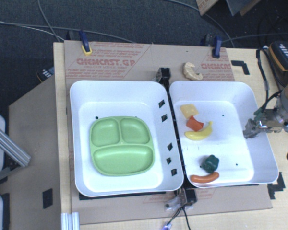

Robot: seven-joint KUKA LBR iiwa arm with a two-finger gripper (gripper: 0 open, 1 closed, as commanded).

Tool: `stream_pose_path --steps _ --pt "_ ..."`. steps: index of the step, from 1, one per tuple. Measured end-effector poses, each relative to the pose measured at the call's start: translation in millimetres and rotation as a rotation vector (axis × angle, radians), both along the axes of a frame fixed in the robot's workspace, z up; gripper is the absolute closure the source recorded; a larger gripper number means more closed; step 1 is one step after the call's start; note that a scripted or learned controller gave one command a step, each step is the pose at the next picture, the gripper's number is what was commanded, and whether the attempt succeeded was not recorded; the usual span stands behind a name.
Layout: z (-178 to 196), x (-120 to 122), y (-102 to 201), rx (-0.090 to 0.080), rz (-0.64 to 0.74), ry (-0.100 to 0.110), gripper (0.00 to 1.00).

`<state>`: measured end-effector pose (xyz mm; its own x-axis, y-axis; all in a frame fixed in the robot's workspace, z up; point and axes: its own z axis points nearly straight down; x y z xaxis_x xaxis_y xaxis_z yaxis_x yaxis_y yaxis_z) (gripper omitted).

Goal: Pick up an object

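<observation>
Pincer (252, 128) over right bin's (259, 150) right wall, state unclear; banana (199, 133), hot dog (204, 178) untouched inside.

A single fixed camera looks down on the bench (110, 61) from above, at a slight slant; the far edge of the bench sits toward the top of the frame, the near edge at the bottom; it stands far enough back to take in both white bins, the left bin (81, 99) and the right bin (245, 99), with dark floor around them.
</observation>
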<state>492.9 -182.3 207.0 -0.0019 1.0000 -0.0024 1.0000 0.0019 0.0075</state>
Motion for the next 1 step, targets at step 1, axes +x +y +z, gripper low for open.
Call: stream_pose_path --steps 1 --pt "41.9 1.5 -0.2 0.0 0.0 0.001 1.0"
